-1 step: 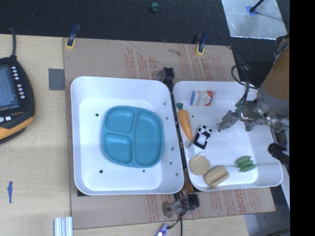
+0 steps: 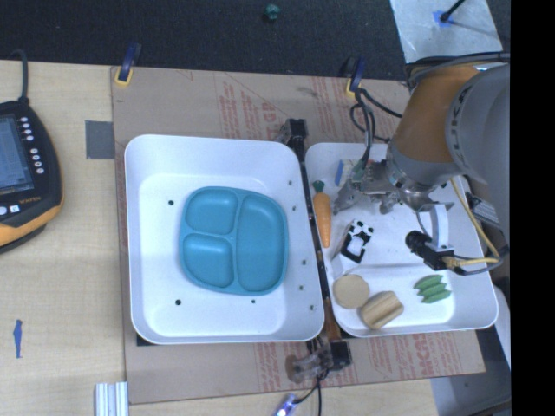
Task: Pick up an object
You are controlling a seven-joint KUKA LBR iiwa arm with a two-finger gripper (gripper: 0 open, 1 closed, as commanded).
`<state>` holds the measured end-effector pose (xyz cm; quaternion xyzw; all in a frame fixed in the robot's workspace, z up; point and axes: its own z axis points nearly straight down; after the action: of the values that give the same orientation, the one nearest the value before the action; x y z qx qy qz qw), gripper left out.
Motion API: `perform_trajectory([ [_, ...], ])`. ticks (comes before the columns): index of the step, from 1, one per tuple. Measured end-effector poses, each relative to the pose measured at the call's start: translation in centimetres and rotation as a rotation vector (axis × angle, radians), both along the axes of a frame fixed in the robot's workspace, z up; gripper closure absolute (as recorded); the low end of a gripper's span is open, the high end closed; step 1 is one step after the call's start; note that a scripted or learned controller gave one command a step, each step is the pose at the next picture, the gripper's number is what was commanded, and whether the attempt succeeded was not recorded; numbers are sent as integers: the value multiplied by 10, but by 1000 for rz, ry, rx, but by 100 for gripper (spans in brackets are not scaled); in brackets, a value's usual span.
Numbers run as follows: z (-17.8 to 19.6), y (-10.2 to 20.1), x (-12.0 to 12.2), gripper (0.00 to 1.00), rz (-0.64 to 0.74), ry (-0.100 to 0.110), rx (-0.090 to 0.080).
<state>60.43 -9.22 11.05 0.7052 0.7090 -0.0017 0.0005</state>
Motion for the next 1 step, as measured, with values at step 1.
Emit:
perform_trajectory([
  [1, -20, -3, -43, 0, -1, 4, 2],
])
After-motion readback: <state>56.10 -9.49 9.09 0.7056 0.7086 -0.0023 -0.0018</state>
